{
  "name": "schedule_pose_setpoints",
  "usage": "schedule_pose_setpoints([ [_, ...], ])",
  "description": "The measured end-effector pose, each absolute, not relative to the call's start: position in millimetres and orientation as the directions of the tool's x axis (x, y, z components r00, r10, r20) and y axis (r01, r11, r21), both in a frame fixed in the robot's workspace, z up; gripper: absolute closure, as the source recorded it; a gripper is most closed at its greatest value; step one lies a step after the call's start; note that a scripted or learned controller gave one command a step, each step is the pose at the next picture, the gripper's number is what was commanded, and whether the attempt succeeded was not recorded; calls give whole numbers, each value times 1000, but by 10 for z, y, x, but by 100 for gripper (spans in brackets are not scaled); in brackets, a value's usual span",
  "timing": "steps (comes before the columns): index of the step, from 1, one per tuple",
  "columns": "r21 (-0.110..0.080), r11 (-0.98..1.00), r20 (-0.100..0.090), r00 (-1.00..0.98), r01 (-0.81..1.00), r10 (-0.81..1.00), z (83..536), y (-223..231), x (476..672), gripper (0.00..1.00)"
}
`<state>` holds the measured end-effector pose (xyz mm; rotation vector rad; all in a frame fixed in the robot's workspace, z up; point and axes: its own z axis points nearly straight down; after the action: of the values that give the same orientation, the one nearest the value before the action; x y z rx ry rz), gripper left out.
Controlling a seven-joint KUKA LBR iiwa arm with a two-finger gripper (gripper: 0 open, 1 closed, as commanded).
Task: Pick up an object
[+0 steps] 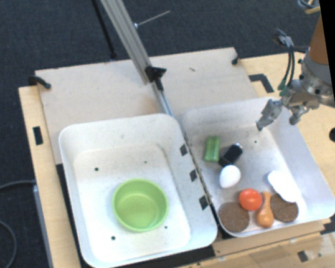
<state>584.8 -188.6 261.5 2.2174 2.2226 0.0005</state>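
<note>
Gripper (281, 113) hovers open and empty over the right bin (304, 159); those crowded items could spoil a clean grab.

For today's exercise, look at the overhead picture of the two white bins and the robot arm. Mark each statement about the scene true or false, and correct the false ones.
1. The green bowl sits in the left bin. True.
2. The gripper holds the white egg between its fingers. False: the egg lies on the floor of the right bin, and the open gripper is above that bin's far right rim with nothing in it.
3. The red tomato lies between two brown round discs. True.
4. The green block is in the bowl. False: it lies in the right bin, beside a black object.
</note>
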Motion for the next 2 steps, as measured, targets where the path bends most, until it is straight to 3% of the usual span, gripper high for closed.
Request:
schedule_pose_setpoints([
  [1,2,2,-1,-2,1000,1000,2615,-1886,5848,0],
  [2,-3,0,-1,0,1000,1000,2158,-1858,5775,0],
])
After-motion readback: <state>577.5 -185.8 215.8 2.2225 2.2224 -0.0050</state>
